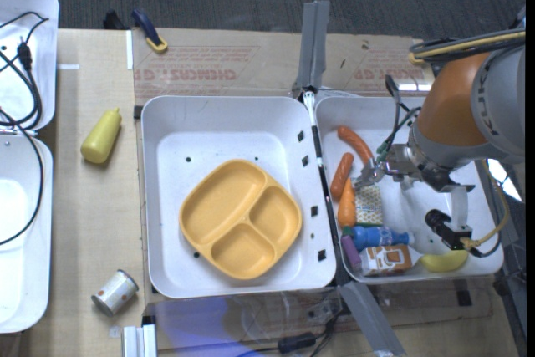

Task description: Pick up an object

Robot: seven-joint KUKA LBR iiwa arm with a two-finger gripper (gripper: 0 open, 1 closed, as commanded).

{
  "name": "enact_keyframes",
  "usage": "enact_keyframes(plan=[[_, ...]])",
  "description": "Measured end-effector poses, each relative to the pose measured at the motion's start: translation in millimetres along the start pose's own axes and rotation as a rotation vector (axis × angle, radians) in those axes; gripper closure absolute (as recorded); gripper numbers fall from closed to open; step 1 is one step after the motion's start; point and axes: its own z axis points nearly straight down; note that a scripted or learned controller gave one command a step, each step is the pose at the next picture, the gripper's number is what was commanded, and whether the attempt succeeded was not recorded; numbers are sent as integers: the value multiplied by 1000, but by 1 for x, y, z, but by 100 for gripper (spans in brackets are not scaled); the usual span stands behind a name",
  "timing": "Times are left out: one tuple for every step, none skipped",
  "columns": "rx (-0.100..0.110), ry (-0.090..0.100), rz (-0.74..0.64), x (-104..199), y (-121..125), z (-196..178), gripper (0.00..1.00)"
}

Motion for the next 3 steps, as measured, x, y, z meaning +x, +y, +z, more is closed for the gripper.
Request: enact_keyframes(plan=[[7,1,-140,-4,86,4,0],[8,0,-142,-4,87,-5,100],[8,2,-189,69,95,-95,100]])
